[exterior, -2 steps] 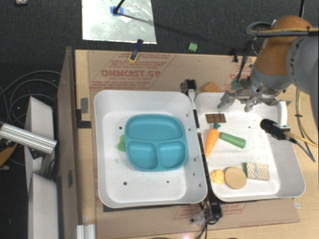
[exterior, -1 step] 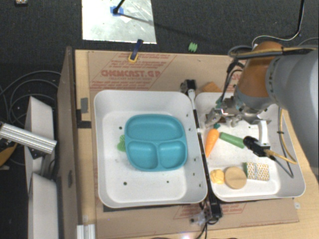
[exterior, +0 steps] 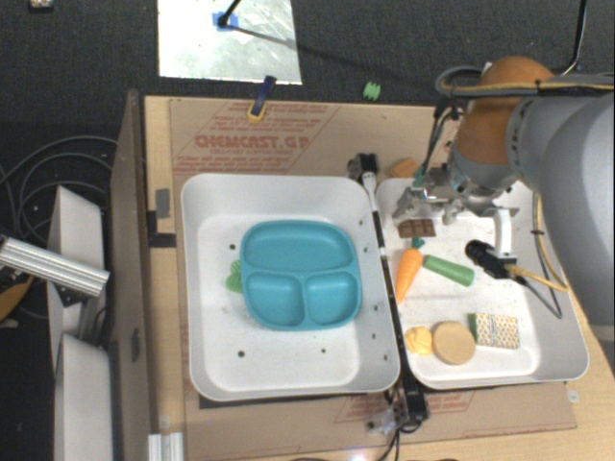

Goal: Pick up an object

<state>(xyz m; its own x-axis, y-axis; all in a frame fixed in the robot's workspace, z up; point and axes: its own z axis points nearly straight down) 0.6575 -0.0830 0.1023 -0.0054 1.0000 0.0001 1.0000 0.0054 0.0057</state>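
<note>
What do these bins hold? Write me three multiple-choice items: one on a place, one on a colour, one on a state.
1. Where does the blue tray lie?
A. In the left bin
B. On the floor
C. On top of the arm

2. What colour is the cylinder beside the carrot?
A. Red
B. Green
C. Purple

3. How does the blue tray sit?
A. Upside down
B. Flat, compartments facing up
C. Propped on edge against a wall

Answers:
1 A: the tray rests inside the left bin's white walls.
2 B: the cylinder just right of the carrot is plainly green.
3 B: its three compartments show open to the camera.
</note>
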